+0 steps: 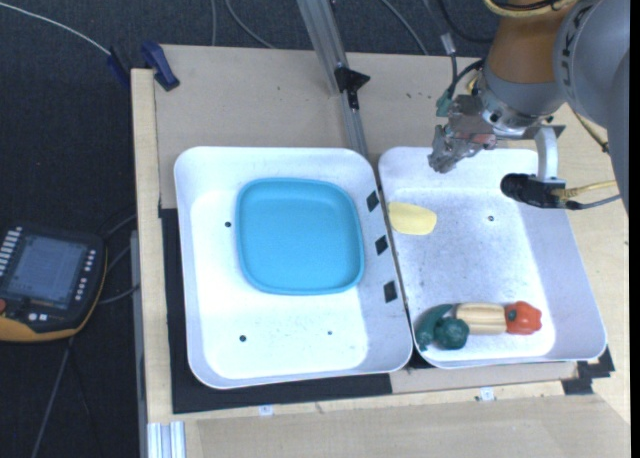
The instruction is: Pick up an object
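The right bin [520, 246] holds a pale yellow piece [412, 218] near its left wall. Along its front wall lie a dark green object [443, 330], a tan stick-shaped piece [480, 318] and a small red object [523, 317] in a row. My gripper [447, 153] hangs over the bin's far left corner, above and right of the yellow piece. I see nothing between its fingers, and their spacing is too small to read.
The left bin [205, 246] carries a blue square plate [299, 236]. A metal pole [325, 36] slants up from between the bins. A black cable fitting [530, 189] hangs over the right bin's far side. A handheld pendant [45, 276] lies on the floor at left.
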`<state>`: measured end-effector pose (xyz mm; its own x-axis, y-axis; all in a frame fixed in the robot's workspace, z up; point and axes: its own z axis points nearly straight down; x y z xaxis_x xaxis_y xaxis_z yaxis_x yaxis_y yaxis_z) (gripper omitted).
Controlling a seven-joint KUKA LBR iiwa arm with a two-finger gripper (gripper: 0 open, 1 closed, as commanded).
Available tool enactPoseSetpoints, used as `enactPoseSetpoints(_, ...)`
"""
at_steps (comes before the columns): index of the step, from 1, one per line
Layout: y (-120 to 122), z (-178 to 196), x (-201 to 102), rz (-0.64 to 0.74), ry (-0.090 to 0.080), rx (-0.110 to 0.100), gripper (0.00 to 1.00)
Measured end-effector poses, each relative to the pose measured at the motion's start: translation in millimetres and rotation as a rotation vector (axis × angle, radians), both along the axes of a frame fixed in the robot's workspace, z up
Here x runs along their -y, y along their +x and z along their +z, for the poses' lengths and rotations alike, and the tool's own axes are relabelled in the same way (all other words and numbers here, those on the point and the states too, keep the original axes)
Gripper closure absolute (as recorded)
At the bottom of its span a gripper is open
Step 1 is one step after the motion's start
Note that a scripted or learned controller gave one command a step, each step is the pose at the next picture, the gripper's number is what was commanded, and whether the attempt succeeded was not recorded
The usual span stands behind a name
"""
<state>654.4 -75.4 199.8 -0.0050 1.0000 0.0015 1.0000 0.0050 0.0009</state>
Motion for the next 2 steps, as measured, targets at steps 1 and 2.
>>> enactPoseSetpoints(1,-1.8,16.6,-58.0,-0.001,0.0,0.001,1.0)
enactPoseSetpoints(2,-7.4,31.7,-107.1,-0.001,0.0,0.001,1.0)
